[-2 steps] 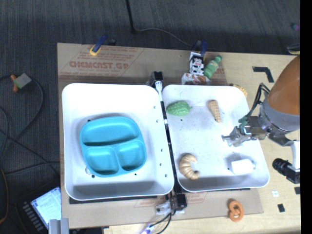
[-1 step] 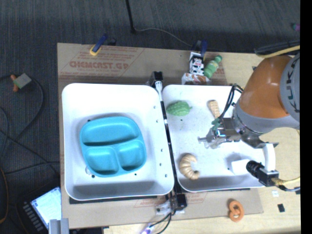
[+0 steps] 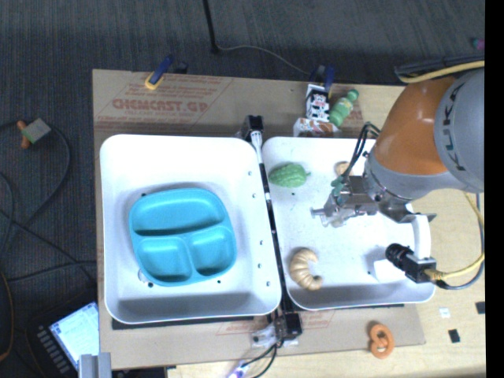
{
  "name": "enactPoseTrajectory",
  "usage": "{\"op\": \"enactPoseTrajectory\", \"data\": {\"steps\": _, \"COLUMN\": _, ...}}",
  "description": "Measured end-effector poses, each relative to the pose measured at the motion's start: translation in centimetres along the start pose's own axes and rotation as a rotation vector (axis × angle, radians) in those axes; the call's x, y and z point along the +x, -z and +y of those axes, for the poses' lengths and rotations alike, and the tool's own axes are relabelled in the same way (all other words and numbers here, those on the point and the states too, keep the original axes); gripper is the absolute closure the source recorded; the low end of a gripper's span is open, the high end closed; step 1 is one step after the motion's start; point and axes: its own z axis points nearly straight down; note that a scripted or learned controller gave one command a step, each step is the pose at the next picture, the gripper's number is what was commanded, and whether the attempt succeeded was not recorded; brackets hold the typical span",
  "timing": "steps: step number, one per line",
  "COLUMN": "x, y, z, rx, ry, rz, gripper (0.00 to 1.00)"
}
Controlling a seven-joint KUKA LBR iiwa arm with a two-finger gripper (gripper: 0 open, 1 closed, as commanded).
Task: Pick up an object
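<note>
Gripper point(image 3: 335, 211) sits low over the middle of the right bin point(image 3: 354, 294); can't tell how the jaws stand, the wrist hides them, and nothing is visibly held.

Nearest candidates:
- Green lump point(image 3: 287, 174), near the bin's far-left corner, up and left of the jaws, apart from them. Looks like a soft, light, rounded toy with a wrinkled skin, so probably decent friction. Best taken across its short width, jaws straddling the middle.
- Croissant point(image 3: 305, 267), near the bin's near-left corner, below and left of the jaws, also apart. Curved, probably light plastic or foam, maybe slick. Pinch the thick middle of the arc, not the tapered ends, or it may squirt out.

Left bin point(image 3: 118, 211) holds a blue divided tray point(image 3: 183, 235): wide, flat, a poor pinch target.
</note>
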Motion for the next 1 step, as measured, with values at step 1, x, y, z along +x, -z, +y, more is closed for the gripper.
{"op": "enactPoseTrajectory", "data": {"steps": 1, "x": 3.47, "y": -1.69, "z": 11.65, "rx": -0.001, "ry": 0.001, "rz": -0.001, "gripper": 1.00}}
